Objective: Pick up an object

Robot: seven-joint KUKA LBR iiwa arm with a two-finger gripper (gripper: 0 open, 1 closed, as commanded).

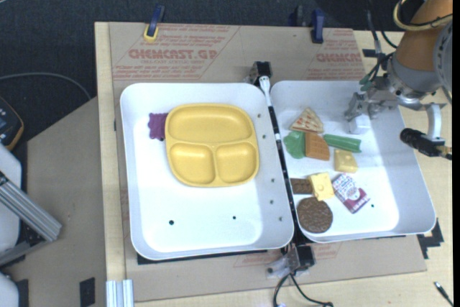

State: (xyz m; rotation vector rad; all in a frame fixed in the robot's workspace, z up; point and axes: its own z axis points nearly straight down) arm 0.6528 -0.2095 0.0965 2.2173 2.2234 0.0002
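Observation:
The right bin [402, 183] holds several toy foods: a triangular sandwich slice [307, 120], a green leafy piece [294, 144], an orange block [317, 147], a green stick [341, 142], a yellow block [346, 161], a yellow cheese piece [323, 185], a red-and-white packet [351, 193] and a round brown cookie [314, 215]. My gripper [358, 117] hangs over the bin's far right part, just behind the green stick. It is open, and nothing lies between its fingers.
The left bin [144, 176] bears a yellow three-compartment plate [212, 144] with a purple item [157, 126] at its left edge. A black divider strip [277, 154] runs between the bins. Clamps [152, 24] sit at the board's far edge.

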